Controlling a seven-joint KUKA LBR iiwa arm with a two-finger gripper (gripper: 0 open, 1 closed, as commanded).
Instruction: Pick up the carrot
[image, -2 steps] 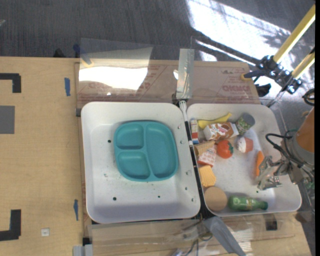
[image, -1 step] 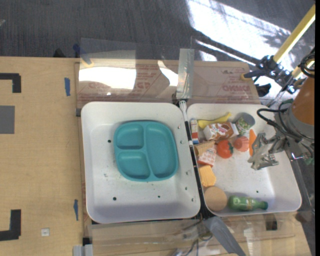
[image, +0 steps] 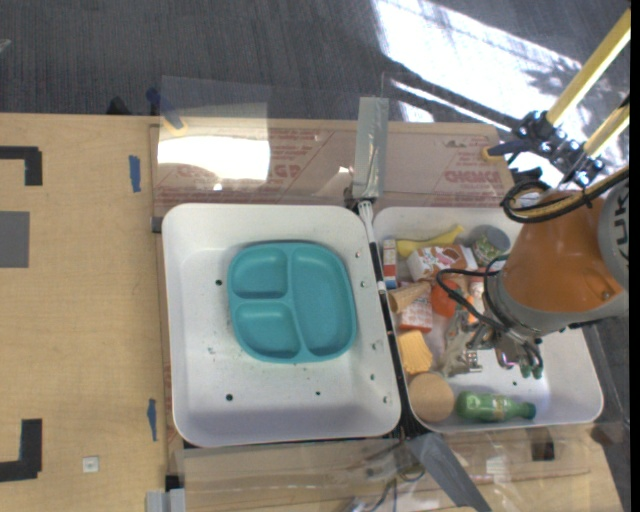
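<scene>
The carrot (image: 449, 297) is an orange piece lying in the middle of the right bin (image: 575, 375), partly hidden by black cables and the wrist. My gripper (image: 467, 350) hangs low over that bin, just in front of and slightly right of the carrot, among the crowded items. The grey arm with its orange band (image: 555, 265) comes in from the right and hides the bin's right middle. From this view I cannot make out anything held in the gripper.
The right bin also holds a yellow banana (image: 441, 237), a grey can (image: 488, 242), a white and red packet (image: 424, 263), an orange wedge (image: 414, 351), a tan ball (image: 432, 396) and a green bottle (image: 493, 406). A teal divided plate (image: 293, 300) lies in the left bin (image: 190, 330).
</scene>
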